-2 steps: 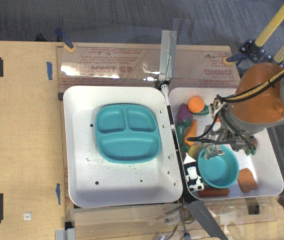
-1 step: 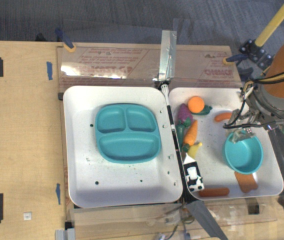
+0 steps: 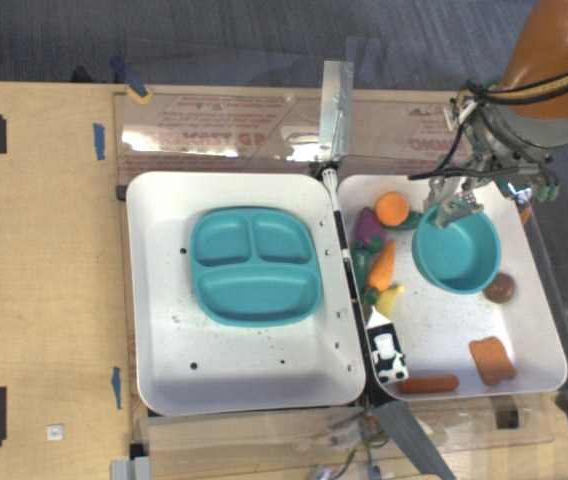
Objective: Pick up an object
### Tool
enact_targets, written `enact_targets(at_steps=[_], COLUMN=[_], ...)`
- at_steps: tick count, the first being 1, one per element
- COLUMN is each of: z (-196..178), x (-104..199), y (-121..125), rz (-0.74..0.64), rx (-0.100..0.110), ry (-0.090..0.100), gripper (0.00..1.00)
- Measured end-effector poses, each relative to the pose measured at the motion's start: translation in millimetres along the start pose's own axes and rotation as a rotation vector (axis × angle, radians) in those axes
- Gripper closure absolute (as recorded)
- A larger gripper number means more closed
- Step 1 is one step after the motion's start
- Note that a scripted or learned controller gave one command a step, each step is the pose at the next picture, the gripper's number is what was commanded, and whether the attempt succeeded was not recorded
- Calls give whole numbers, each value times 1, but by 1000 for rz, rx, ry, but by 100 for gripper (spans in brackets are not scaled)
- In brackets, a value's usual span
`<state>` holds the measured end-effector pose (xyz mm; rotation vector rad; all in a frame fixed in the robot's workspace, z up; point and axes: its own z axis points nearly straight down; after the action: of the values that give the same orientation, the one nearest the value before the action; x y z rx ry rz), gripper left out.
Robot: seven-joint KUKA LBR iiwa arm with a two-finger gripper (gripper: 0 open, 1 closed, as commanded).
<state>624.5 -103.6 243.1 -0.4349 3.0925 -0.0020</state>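
Observation:
My gripper [image 3: 454,206] hangs over the back rim of a teal bowl [image 3: 457,256] in the right bin [image 3: 544,358]. Nothing shows in its grasp. Left of the bowl lie an orange ball [image 3: 392,209], a purple grape bunch [image 3: 367,227], a carrot [image 3: 382,265], a green piece [image 3: 362,265] and a yellow piece [image 3: 389,299]. A small brown ball [image 3: 501,288] sits by the bowl's right side. Toward the front are an orange-brown block [image 3: 491,358], a red sausage [image 3: 426,384] and a black-and-white toy [image 3: 386,353].
The left bin [image 3: 154,348] holds a teal divided plate [image 3: 255,266]. A metal post [image 3: 336,108] stands behind the seam between the bins. The arm's orange band [image 3: 554,28] comes in at the top right.

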Motion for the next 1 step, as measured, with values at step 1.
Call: enact_targets(at_steps=[1], z=[5], x=[3], y=[-3], rz=[7], rx=[-2], ry=[9], gripper=[0])
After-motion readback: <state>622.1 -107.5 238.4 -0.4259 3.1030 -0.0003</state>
